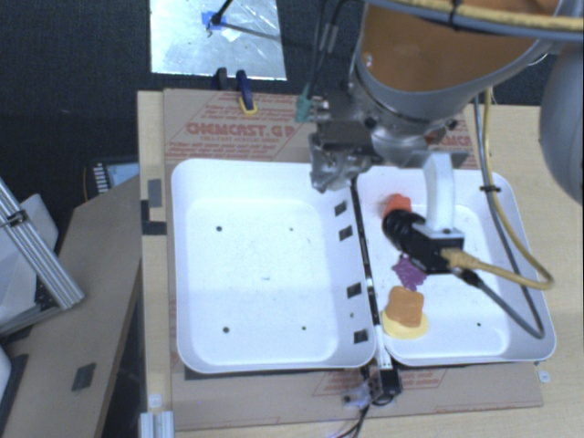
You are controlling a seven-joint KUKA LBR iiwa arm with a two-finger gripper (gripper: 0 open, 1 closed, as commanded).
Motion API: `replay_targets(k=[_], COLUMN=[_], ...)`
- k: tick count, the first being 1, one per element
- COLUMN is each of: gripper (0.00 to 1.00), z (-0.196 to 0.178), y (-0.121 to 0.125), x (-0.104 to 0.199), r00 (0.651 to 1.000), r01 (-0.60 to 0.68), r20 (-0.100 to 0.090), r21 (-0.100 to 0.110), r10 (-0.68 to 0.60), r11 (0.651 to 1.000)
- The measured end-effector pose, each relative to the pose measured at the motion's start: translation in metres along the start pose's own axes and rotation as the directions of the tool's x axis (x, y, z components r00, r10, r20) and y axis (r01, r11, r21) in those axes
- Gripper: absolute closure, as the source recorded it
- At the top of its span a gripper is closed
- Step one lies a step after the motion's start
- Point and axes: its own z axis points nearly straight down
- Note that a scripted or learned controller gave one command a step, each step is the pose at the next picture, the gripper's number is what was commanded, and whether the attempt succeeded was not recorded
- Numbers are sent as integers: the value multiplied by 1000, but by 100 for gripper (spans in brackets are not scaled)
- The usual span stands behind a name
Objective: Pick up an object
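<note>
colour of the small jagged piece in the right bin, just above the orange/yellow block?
Purple, seen in the camera view.

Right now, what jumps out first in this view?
The arm's orange band looms top right, over the right bin. Below it, in that bin, sit an orange block, a purple piece and a red-orange piece. The gripper hangs by the divider.

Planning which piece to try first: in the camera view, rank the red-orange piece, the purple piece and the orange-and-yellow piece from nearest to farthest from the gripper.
From the gripper, at the divider's far end:
1. red-orange piece: right bin, far part.
2. purple piece: middle, left side.
3. orange-and-yellow piece: near front edge.
</note>
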Motion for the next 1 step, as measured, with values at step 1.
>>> replay_targets(k=[1], gripper=[100], z=[-60], y=[86], x=[51], r00=[1000], r01=[-3], r20=[-1], r21=[-6], r10=[3], r11=[1000])
